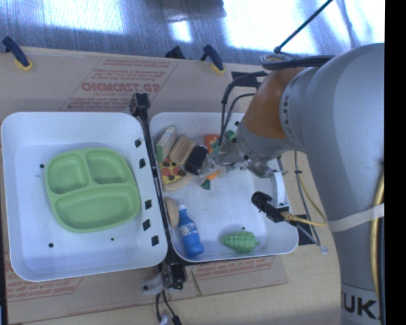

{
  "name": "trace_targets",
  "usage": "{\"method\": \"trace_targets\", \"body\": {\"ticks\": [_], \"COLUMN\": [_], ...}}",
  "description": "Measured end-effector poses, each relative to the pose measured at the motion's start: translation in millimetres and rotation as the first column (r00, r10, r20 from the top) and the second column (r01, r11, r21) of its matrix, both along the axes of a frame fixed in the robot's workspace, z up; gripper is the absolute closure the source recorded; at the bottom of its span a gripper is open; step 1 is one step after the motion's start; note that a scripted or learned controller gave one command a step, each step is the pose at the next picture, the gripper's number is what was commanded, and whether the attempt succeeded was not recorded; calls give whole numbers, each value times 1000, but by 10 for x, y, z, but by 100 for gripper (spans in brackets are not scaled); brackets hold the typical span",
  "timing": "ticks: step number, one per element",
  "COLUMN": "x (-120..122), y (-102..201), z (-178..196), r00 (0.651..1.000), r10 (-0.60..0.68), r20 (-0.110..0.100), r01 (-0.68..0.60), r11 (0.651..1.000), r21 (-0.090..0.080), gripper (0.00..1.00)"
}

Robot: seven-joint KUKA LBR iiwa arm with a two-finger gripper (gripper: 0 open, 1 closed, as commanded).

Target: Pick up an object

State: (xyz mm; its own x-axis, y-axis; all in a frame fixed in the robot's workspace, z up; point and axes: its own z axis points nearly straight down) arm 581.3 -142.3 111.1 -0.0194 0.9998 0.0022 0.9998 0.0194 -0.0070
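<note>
A brown cardboard sheet [115, 83] with red printing covers the bench, held by blue clamps [17, 53] with yellow tips along its far edge, up and to the left of the pincer. Beyond it, a shiny grey floor [88, 5] reflects bright patches of light [284, 9].

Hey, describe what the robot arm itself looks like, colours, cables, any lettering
The arm is bulky, rounded and light grey, with an orange band above the wrist. Black cables loop near the wrist, a yellow cable runs beside it, and black KUKA lettering marks its lower section.
</note>
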Motion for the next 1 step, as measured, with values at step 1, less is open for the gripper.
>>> {"method": "trace_targets", "body": {"ticks": [1], "x": [-228], "y": [562], "z": [1021], "r00": [1000], "r10": [-13], "r20": [6], "r01": [13], "r11": [1000], "r21": [0], "gripper": [100]}}
